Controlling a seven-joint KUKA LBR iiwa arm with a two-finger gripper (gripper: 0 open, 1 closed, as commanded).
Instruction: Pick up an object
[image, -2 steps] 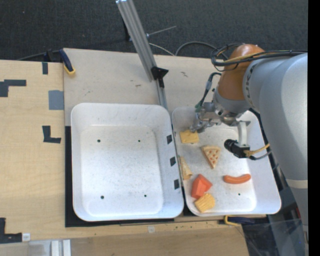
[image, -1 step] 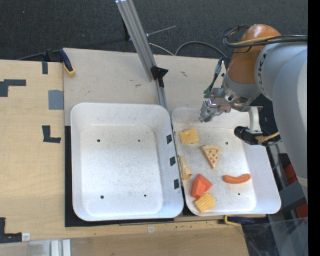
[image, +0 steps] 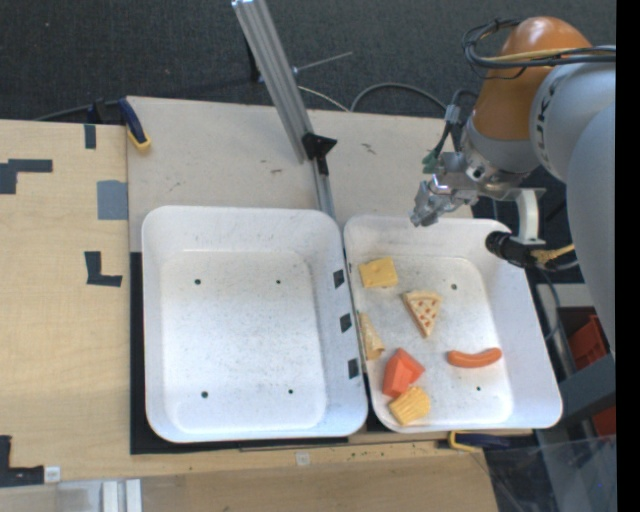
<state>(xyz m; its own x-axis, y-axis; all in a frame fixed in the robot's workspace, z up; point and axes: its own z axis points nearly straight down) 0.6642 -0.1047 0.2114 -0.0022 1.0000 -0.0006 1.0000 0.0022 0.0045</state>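
Yellow square piece (image: 378, 272) is the closest candidate for the pick. It lies flat in the right bin (image: 532, 352), at that bin's far left, just to the near-left of the claw (image: 428, 212). The claw sits over the far rim of the right bin, pointing down. Its opening is too small and blurred to read, and nothing is visibly held in it.

The square has no clear long axis and its edges run roughly parallel to the bin walls, so grasp angle probably matters little. The move looks like a short shift left and toward the near side, then down.

Other things in the right bin:
- Triangular tan wedge (image: 424, 312): nearly straight to the near side of the claw, tip pointing near, apart from the square.
- Orange sausage (image: 474, 357): further near and right, long axis left-right.
- Red chunk (image: 402, 372) and yellow ridged piece (image: 410, 405): touching each other at the near-left.
- Tan strip (image: 371, 337): lies against the left wall, long axis far-near.

The left bin (image: 240, 340) shows bare white floor.

The square is close to the far-left corner walls, so the bin wall may crowd a descent there. Nothing lies between the claw and the square. A metal rail (image: 285, 85) stands on the surface (image: 60, 300) at the far side, left of the claw and clear of the path.
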